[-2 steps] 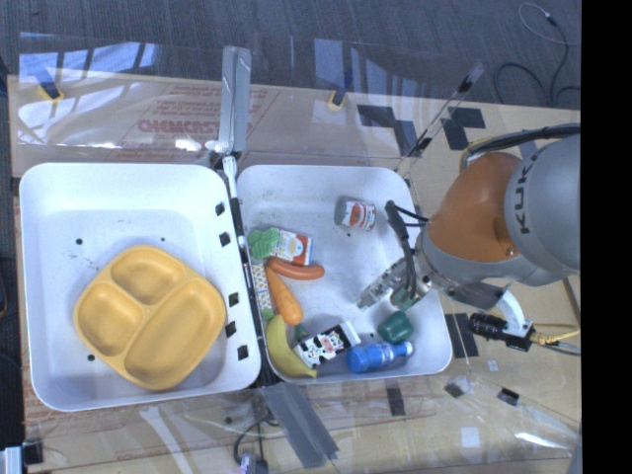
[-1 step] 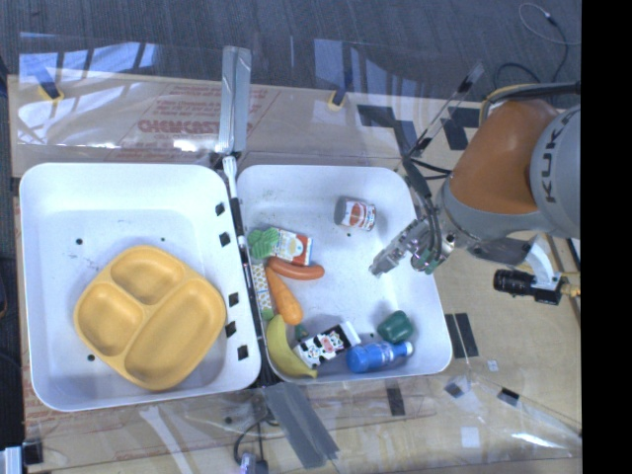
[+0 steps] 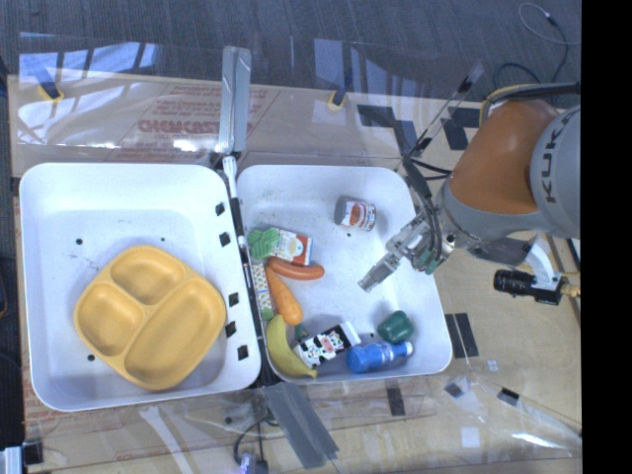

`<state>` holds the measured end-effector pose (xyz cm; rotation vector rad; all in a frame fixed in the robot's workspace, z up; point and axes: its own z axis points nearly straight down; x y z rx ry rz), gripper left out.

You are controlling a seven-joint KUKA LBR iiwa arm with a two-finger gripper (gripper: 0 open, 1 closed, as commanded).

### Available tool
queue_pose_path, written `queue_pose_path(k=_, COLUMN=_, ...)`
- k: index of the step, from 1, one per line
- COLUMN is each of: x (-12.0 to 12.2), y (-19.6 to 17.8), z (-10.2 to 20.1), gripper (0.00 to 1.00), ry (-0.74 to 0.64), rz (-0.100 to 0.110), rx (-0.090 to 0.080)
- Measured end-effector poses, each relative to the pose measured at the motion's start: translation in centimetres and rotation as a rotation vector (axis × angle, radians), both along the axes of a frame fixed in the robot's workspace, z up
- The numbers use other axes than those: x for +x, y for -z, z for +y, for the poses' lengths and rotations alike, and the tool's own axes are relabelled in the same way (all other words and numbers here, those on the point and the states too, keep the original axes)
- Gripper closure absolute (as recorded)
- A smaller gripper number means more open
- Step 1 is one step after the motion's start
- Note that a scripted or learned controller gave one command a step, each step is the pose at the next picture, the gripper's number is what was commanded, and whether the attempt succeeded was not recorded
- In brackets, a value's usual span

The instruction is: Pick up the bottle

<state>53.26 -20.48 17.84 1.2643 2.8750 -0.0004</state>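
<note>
Blue bottle (image 3: 378, 355) against right bin's (image 3: 326, 178) front wall, gripper (image 3: 380, 274) above, grip indiscernible.

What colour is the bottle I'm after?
Blue, lying at the right bin's front edge in the camera view: bottle.

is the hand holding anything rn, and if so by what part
Nothing is held. The hand hangs over bare floor of the right bin with nothing between its fingers. The blue bottle lies untouched on its side at the bin's near edge.
</note>
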Motion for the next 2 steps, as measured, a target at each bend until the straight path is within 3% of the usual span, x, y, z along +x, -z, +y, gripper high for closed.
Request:
queue_pose_path(k=1, x=1.1, y=7.1, z=1.7, gripper=0.00, ry=0.004, rz=0.003, rx=0.001)
queue_pose_path(k=2, x=-5.2, y=8.6, z=-0.5, gripper=0.00, ry=0.039, rz=-0.001, rx=0.000)
